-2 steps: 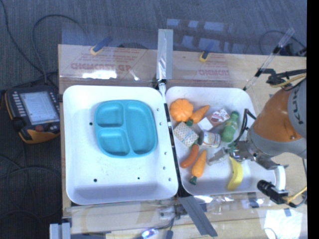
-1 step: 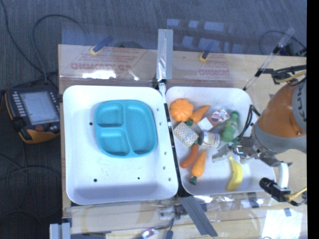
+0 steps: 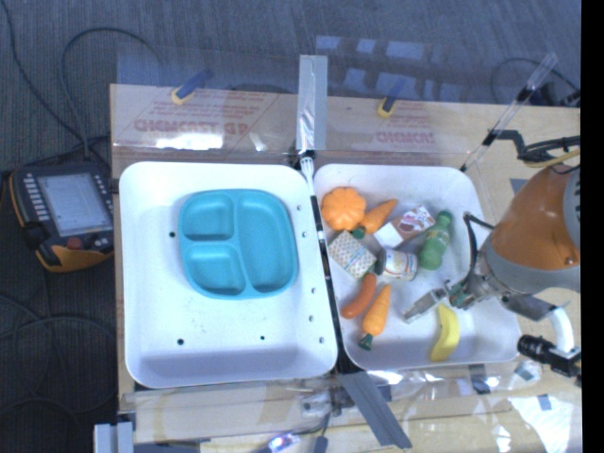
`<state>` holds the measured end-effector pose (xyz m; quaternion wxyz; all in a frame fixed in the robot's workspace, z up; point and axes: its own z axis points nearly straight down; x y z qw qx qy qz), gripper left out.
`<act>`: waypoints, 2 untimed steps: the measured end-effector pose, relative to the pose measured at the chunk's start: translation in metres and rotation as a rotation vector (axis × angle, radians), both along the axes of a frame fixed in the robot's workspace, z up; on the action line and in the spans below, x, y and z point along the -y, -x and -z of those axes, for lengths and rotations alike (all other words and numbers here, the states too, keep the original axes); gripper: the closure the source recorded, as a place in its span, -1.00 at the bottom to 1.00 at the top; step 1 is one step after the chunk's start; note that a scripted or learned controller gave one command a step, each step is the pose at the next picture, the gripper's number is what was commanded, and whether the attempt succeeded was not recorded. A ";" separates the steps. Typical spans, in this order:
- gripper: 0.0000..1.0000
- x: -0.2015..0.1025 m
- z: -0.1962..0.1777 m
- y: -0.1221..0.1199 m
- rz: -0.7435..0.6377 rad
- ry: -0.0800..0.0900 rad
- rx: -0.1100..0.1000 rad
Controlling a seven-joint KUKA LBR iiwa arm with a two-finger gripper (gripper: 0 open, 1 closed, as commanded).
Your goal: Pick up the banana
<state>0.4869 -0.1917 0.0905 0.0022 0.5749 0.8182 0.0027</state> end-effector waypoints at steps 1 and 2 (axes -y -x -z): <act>1.00 -0.001 -0.011 -0.003 0.000 0.000 0.007; 1.00 -0.051 -0.123 0.003 0.094 0.003 -0.008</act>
